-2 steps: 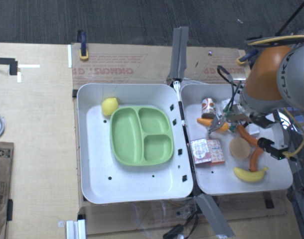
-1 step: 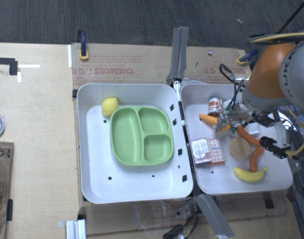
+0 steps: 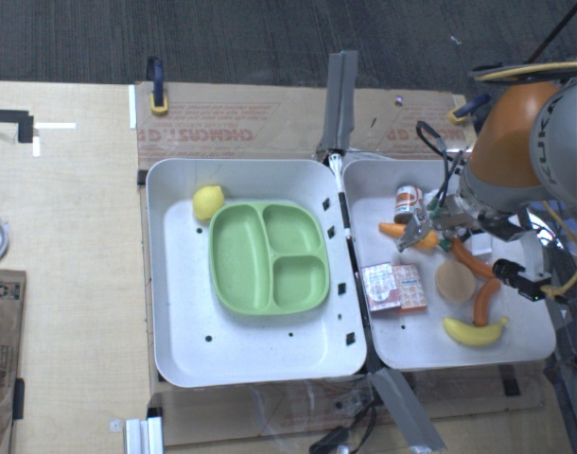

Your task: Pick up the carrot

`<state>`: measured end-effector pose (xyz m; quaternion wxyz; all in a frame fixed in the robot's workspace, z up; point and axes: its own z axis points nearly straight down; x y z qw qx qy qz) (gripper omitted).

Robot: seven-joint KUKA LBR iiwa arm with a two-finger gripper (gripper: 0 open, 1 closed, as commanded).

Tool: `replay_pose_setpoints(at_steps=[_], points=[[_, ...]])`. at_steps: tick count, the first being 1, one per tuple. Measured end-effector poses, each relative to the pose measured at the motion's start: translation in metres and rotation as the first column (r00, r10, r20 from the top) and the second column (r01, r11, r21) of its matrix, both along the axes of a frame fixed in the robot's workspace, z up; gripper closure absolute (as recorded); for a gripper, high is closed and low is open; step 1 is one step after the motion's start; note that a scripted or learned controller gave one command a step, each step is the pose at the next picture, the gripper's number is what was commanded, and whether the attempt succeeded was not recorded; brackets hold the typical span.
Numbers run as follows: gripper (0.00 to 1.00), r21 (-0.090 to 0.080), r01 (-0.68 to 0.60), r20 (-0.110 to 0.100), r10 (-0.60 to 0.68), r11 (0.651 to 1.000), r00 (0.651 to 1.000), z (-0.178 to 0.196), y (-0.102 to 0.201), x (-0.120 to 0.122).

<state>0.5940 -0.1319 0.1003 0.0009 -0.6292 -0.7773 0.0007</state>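
Leftmost, the small yellow lemon (image 3: 208,200) and the pale green three-compartment plastic plate (image 3: 269,256) lie in the left white bin (image 3: 166,282). Rightward, in the right white bin (image 3: 515,348), the short orange carrot (image 3: 394,229) lies just left of the pincer (image 3: 419,235), its long axis roughly left-to-right, its right end under or against the tips. Whether the pincer is spread or gripping anything cannot be told; the next move turns on that small leftward offset.

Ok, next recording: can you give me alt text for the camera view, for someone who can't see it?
The arm's tool is low in the right bin, at the carrot, among a can, a small box, sausages and a banana. The left bin holds a green divided plate and a lemon.
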Motion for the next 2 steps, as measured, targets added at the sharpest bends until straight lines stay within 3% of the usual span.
replay_pose_setpoints(at_steps=[1, 2], points=[[0.00, 0.000, -0.025, 0.001, 0.025, 1.000, 1.000, 0.009, 0.001, -0.007], [0.00, 0.001, -0.104, 0.001, 0.104, 0.995, 0.995, -0.009, -0.034, -0.032]])
